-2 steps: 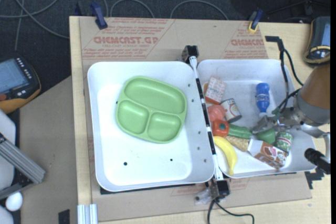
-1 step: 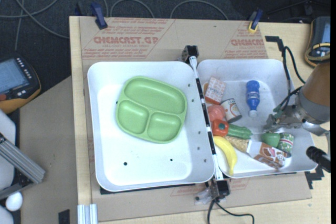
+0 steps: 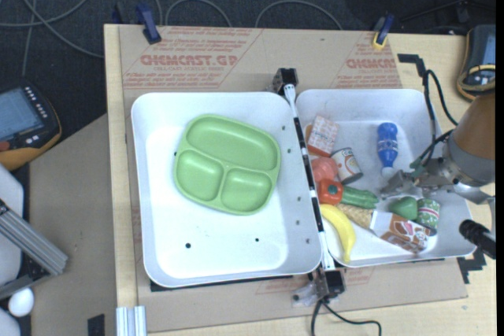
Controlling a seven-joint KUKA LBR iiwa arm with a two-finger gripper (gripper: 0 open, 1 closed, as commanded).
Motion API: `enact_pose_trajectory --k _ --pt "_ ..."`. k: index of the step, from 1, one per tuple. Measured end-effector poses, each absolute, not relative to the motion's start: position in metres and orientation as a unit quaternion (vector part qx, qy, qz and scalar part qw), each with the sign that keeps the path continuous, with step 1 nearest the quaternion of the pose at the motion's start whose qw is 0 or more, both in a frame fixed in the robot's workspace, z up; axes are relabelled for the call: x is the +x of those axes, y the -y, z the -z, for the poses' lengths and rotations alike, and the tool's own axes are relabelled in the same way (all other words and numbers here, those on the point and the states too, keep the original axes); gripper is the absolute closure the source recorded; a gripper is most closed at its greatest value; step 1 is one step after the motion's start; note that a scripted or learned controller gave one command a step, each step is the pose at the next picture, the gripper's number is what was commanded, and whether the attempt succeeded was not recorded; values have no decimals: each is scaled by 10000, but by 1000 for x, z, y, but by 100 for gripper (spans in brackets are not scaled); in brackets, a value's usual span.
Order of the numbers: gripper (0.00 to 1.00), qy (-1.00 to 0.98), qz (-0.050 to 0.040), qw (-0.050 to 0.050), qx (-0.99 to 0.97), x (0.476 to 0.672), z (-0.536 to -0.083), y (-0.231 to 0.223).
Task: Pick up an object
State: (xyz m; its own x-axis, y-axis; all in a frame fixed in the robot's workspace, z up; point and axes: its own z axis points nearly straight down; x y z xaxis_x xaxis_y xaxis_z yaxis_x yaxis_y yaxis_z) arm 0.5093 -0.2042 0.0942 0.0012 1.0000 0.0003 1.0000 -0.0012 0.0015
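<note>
One blue bottle (image 3: 387, 145), white-capped, upright-lying in the right bin (image 3: 354, 100).

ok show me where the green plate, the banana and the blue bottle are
green plate (image 3: 227, 164), camera view, on the ridge between its compartments
banana (image 3: 340, 227), camera view, middle of its curved body
blue bottle (image 3: 387, 144), camera view, middle of its body

Two bins sit side by side on the bench (image 3: 236, 51) — a divided plate (image 3: 227, 164) in the left bin (image 3: 157, 193), small items clustered in the right bin (image 3: 354, 102).
</note>
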Motion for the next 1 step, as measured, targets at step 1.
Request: enact_pose_trajectory --k 1 --pt "0 -7068 0 0 7074 479 -84 191"
